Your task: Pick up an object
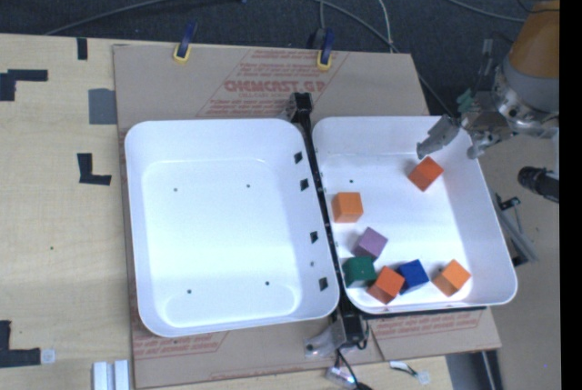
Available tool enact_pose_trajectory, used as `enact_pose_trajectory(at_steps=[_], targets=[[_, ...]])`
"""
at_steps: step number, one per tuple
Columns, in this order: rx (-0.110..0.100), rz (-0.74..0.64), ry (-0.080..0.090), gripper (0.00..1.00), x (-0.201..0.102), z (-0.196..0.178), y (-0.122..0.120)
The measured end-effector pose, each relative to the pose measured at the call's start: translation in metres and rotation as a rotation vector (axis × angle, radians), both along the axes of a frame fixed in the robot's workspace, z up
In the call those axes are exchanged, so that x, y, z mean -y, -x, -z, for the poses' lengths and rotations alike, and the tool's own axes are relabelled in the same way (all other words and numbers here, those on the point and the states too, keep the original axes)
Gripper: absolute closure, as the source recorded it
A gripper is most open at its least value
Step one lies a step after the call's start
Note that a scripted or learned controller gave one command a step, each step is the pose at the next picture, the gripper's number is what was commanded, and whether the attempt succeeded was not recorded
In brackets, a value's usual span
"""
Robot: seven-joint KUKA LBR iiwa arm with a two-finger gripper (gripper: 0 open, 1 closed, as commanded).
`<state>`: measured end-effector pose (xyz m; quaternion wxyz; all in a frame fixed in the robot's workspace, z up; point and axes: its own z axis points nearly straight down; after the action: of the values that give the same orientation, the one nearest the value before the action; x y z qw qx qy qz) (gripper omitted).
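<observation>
While dark carpet lies behind, the pale wooden bench [55, 225] carries a cardboard sheet [264, 84] clamped at its far edge, bearing two white bins. The left bin [136, 143] holds nothing; the right bin [486, 225] holds the blocks. An orange block [425, 173], tilted on a corner with no clear long axis, sits near the far right wall, just below the pincer [455, 138]. The pincer's fingers stand apart, gripping nothing. Nearer lie an orange cube [346, 206], purple block [371, 243], green block [359, 270], blue block [413, 274] and two more orange blocks [451, 277].

Grey arm [532, 93] with orange band [536, 38], silver wrist, grey-fingered gripper [455, 138], black cable loops above the band
</observation>
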<state>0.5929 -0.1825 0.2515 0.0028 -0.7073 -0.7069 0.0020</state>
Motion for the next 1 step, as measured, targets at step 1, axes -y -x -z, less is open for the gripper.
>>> enact_pose_trajectory(at_steps=[1], targets=[[0.006, -0.001, 0.001, 0.0, -0.0002, -0.0035, -0.0012]])
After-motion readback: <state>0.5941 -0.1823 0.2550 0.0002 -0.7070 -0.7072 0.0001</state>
